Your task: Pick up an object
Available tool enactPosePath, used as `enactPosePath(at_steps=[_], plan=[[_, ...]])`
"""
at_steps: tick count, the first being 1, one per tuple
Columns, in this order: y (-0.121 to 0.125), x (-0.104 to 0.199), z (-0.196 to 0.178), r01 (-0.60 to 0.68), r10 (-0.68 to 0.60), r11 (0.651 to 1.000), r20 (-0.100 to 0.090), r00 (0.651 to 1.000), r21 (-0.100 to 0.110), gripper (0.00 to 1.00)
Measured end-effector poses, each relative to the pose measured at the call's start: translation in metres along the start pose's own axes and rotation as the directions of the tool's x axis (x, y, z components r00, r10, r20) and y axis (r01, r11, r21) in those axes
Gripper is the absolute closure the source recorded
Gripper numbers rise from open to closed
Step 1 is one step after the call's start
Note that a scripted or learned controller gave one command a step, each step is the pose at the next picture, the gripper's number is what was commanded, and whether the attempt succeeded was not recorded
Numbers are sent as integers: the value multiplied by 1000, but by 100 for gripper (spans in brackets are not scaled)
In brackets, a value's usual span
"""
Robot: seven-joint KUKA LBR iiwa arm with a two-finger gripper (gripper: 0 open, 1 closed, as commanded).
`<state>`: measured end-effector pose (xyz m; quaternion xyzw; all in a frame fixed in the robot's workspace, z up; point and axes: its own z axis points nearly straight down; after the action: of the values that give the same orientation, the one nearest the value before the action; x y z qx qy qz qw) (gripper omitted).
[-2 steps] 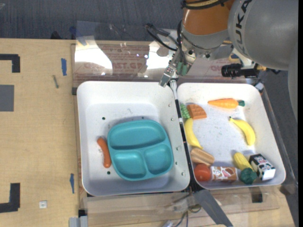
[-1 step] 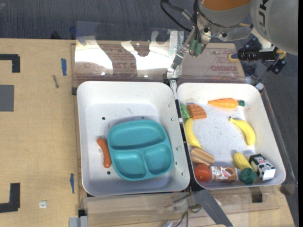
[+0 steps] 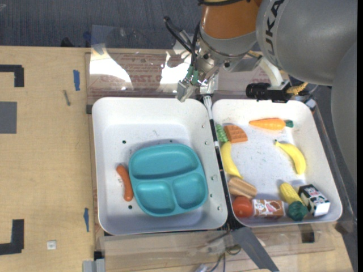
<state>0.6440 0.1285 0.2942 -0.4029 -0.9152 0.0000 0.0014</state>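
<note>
My gripper [image 3: 195,88] hangs above the far end of the wall between the two bins, open, with nothing between its fingers. In the right bin [image 3: 323,152] lie a carrot [image 3: 267,123], two bananas [image 3: 294,156] [image 3: 228,158], an orange ridged piece [image 3: 235,134], a hot dog bun [image 3: 243,186], a red tomato [image 3: 243,207], a small labelled bottle [image 3: 267,208], a corn cob [image 3: 289,192], a green lump [image 3: 296,210] and a black and white box [image 3: 313,200]. The left bin [image 3: 113,123] holds a teal divided plate [image 3: 167,177] and a sausage [image 3: 126,182].
The arm's grey body [image 3: 306,27] and orange band [image 3: 229,10] cover the far right corner above the right bin. A clear plastic sheet [image 3: 136,72] lies behind the left bin. The wooden bench [image 3: 39,152] stretches to the left.
</note>
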Motion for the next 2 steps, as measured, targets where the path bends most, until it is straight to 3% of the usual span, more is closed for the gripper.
enactPosePath(at_steps=[1,2], plan=[[56,34,4,-64,64,998,3,998,-6,100],[68,60,-55,427,-427,904,12,904,-8,100]])
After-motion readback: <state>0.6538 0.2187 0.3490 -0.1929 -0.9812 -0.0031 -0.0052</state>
